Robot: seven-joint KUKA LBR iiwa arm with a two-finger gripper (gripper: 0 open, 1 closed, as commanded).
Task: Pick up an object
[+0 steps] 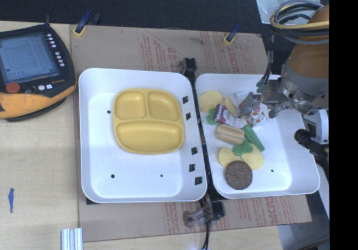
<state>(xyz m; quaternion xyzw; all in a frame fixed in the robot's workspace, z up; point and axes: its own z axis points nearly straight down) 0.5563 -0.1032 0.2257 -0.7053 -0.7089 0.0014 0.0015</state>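
Observation:
The right bin (pixel 291 179) holds a heap of toy food. In it are a brown round patty (pixel 239 174), a tan bun (pixel 229 133), green pieces (pixel 250 140), a maroon packet (pixel 224 114) and several yellow discs (pixel 211 99). A small red and white item (pixel 257 114) lies by the heap's upper right. My gripper (pixel 249 104) reaches in from the right and hangs low over the top of the heap, right beside that red and white item. The arm's grey wrist and orange band (pixel 305 59) cover the bin's far right corner.
The left bin (pixel 86 131) holds a yellow divided plate (pixel 149 120). A teach pendant (pixel 31 70) lies on the bench at the far left. Clamps (pixel 84 22) sit on the cardboard behind the bins. Black clips (pixel 196 159) line the seam between the bins.

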